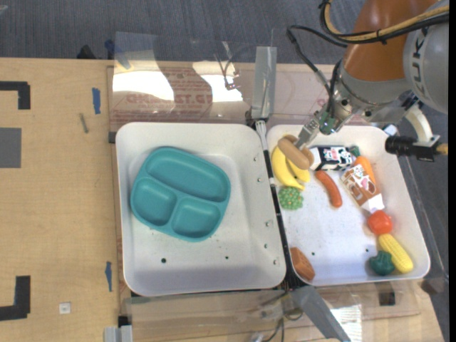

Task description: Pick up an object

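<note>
My gripper (306, 137) hangs over the upper left part of the right bin (413, 219), its tip just above a tan hot-dog bun (294, 154). The bun lies on a yellow banana (285, 172). To their right are a black-and-white carton (335, 157), a red sausage (329, 188) and an orange-and-white packet (363, 184). A green bunch (290, 199) sits below the banana. A tomato (380, 223), a corn cob (396, 252), a dark green piece (381, 264) and a brown piece (303, 264) lie toward the front.
The left bin (135, 262) holds a teal divided plate (181, 193). A grey divider (264, 84) stands at the back between the bins. The arm's orange band (388, 13) looms over the right bin's back corner.
</note>
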